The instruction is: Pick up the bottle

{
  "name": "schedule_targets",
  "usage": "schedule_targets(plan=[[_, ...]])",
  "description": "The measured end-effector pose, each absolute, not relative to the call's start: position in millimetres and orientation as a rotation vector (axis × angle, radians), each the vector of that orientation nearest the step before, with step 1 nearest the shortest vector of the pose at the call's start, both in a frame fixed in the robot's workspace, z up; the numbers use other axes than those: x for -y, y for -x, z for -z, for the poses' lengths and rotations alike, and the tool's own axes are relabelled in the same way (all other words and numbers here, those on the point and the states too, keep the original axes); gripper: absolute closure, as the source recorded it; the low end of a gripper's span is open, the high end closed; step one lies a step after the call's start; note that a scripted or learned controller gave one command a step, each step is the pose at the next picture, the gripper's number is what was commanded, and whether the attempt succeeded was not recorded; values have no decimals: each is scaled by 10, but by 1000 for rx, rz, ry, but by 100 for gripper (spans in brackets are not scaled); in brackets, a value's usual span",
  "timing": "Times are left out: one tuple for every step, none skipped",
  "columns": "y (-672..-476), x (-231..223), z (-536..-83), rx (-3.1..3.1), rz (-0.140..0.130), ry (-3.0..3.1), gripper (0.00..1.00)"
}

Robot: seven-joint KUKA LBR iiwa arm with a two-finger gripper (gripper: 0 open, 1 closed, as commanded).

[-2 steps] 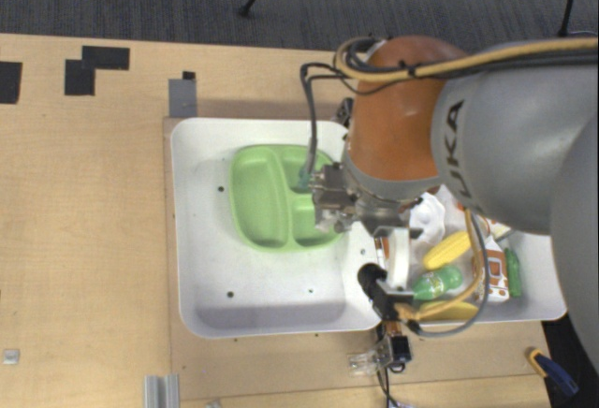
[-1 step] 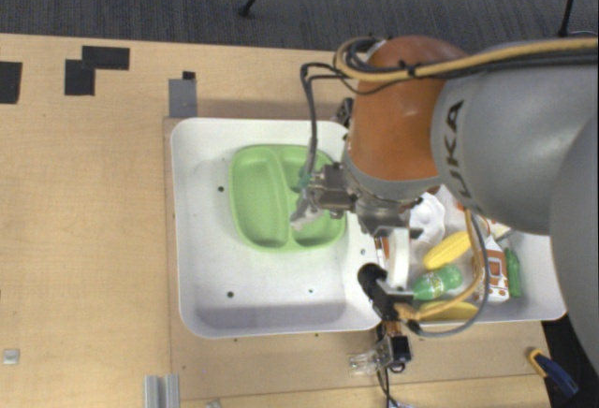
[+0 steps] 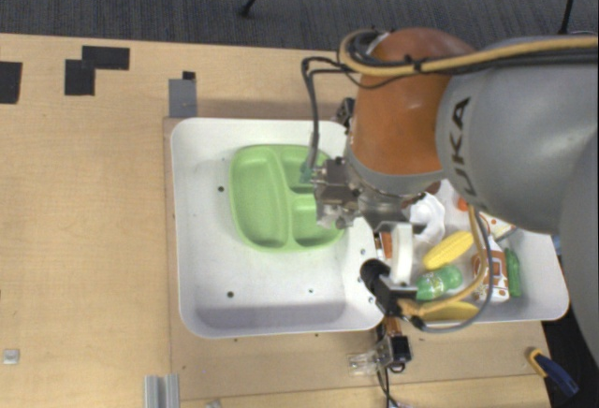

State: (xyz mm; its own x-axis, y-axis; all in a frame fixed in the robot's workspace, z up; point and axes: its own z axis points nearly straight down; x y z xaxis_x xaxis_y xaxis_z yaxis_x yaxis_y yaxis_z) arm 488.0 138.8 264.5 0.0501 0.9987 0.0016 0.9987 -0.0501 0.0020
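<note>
Gripper [image 3: 335,197] over the green tray [image 3: 271,196] (its grip you cannot tell, the wrist [image 3: 402,130] hides it); bottle [image 3: 440,284] at its four o'clock.

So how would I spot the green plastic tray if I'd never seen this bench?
Find the two shallow white bins on the wooden bench and take the left bin. In its upper half, partly under the robot arm, lies the pale green plastic tray. It is broad and split into compartments, unlike the small yellow piece in the right bin.
</note>
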Motion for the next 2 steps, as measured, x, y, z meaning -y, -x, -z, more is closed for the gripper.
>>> schedule_targets(plan=[[-4880,-1388,-2645,-2164,-4,-2277,0],[-4888,-1392,-2750,-2168,-6,-2273,100]])
